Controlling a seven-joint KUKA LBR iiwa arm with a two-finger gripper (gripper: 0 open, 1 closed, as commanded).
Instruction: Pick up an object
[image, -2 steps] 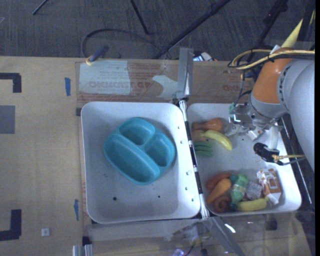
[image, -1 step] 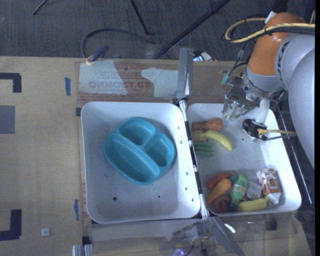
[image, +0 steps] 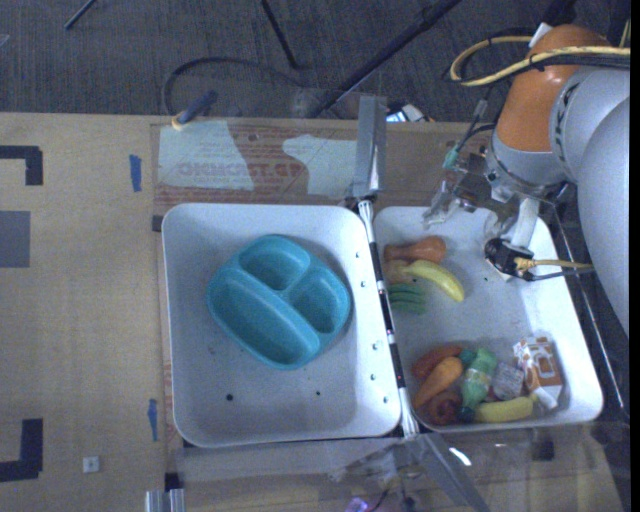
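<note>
Camera view looks down at a slant on a tan bench (image: 80, 300) marked with black tape shapes and short blue tape strips along its left part. Beyond the bench's far edge lies dark carpet crossed by cables and thin black legs. A pale, worn sheet (image: 250, 165) is stuck to the bench just behind the bins.

Two white bins sit side by side, touching along a metal divider (image: 380, 300). The left bin (image: 200, 400) holds a teal sectioned plate (image: 280, 300), tilted, near the bin's centre; bare floor surrounds it on every side, widest along the near edge.

The right bin (image: 570, 320) is more crowded at its edges. Against the divider at the far left lie an orange piece (image: 425, 249), a banana (image: 438, 279) and a green piece (image: 407, 298), all touching or nearly so. Along the near wall sits a heap: carrots (image: 438, 375), a green bottle (image: 477, 375), a small packet (image: 540, 362) and a second yellow banana (image: 505, 409). Between the two groups the bin floor is open.

The arm (image: 560, 110) enters from the right, its orange band above the far right corner of the right bin. The gripper (image: 452, 200) hangs over the bin's far edge, just behind the orange piece, with nothing visibly held; I cannot tell how far it is parted. A black fitting with a yellow cable (image: 515, 258) hangs near the right wall.
</note>
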